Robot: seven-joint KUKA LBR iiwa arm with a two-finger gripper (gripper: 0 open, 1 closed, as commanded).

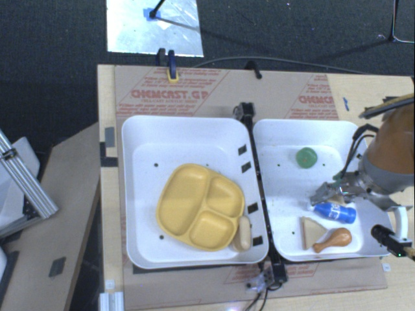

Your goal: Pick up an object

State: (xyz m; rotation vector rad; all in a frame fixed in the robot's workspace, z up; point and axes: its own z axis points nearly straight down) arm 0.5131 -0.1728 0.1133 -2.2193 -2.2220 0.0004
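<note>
Yellow divided tray (201, 206) lying in left bin (146, 173), a small beige piece (244, 233) touching its rim at 4 o'clock. In right bin (285, 173): green ball (307, 157) near the 12 o'clock wall, blue can (334, 212) on its side, tan wedge (310, 230) and orange-brown drumstick shape (334, 239) toward 6 o'clock. Hand (329, 192) low over the blue can, just at its 12 o'clock side; cannot tell whether open or closed, nor whether touching.
</note>
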